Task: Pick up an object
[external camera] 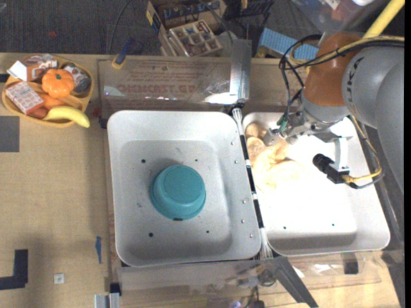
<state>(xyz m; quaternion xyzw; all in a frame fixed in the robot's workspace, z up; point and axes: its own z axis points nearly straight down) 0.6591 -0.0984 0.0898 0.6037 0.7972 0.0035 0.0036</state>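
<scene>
- The surface is a tan wooden bench bearing two shallow white plastic bins side by side, the left bin and the right bin, their rims touching along the middle
- Beyond the bins lies a clear plastic sheet, and past the bench edge a dark floor with cluttered boxes and cables
- The grey arm with its orange band reaches in over the right bin's far side, and the gripper sits low at that bin's far left corner; whether it is released or clenched cannot be told
- Pale beige rounded objects lie just below and beside the gripper, apparently touching it; their outlines blur, so long axis and heading cannot be told
- A teal round upturned bowl rests well to the gripper's left, in the middle of the left bin
- A yellow bowl of toy food, with an orange pumpkin and a banana, stands far left of the gripper
</scene>
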